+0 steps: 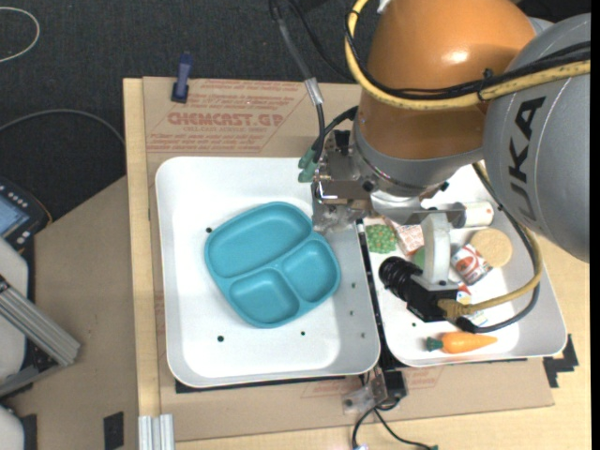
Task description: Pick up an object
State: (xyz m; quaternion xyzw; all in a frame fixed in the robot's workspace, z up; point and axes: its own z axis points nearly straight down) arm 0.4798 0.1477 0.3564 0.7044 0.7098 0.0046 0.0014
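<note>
Camera view: plate in left bin.

Robotics lab: arm, bins, cables.

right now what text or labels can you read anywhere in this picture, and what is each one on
"CHEMCAST GP": large red print on the brown board behind the bins.
"KU": big dark letters on the grey arm, cut off by the frame edge.
Smaller red lines above and below "CHEMCAST GP": too small to read.
Red and white packet in the right bin: print too blurred to read.
</note>
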